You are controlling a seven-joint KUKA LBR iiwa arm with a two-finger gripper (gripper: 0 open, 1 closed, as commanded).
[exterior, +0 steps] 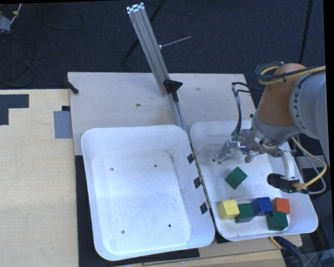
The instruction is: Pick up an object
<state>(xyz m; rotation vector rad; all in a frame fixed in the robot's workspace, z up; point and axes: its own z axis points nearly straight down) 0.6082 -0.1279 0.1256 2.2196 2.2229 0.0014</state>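
My gripper [229, 152] hangs over the upper middle of the right bin [309, 221], its two fingers spread apart and nothing between them. Just below it and to the right lies a dark green block [236, 177], tilted, apart from the fingertips. Along the bin's near edge sits a row of blocks: a yellow block [228, 209], a green block [245, 212], a blue block [262, 205], an orange block [281, 205] and another green block [277, 220].
The left bin [139, 187] lies beside the right one, with small black clips [197, 182] along their shared edge. A slanted aluminium rail [152, 53] rises behind the bins. Cables [304, 179] trail from the wrist at the right.
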